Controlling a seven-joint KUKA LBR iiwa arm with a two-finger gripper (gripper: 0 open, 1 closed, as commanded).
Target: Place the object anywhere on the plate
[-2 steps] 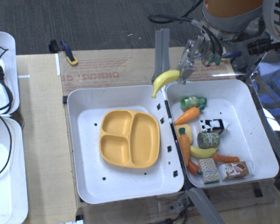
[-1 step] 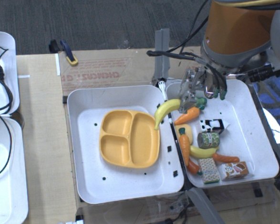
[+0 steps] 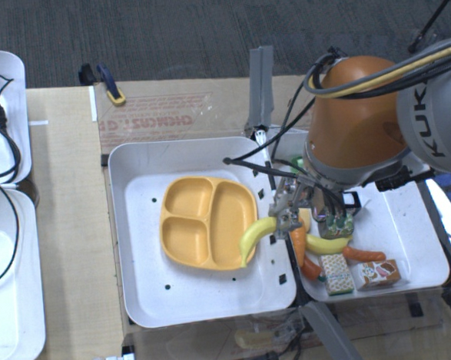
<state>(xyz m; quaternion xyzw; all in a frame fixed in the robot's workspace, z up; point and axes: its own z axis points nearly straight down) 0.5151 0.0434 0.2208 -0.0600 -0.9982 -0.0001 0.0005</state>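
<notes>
The orange-banded grey arm (image 3: pixel 360 120) is seen nearest the lens, and beneath it the curved yellow toy banana (image 3: pixel 254 237) is held at its stem end by the claw (image 3: pixel 284 223), its lower tip lying over the right rim of the yellow three-compartment plastic plate (image 3: pixel 205 223) in the left white bin (image 3: pixel 137 243). The banana is judged light, stiff and slick, best gripped across its narrow stem end. A second banana (image 3: pixel 328 244), carrots (image 3: pixel 301 248) and small boxes (image 3: pixel 377 273) are crowded in the right bin (image 3: pixel 413 216) on the counter (image 3: pixel 71 225).
</notes>
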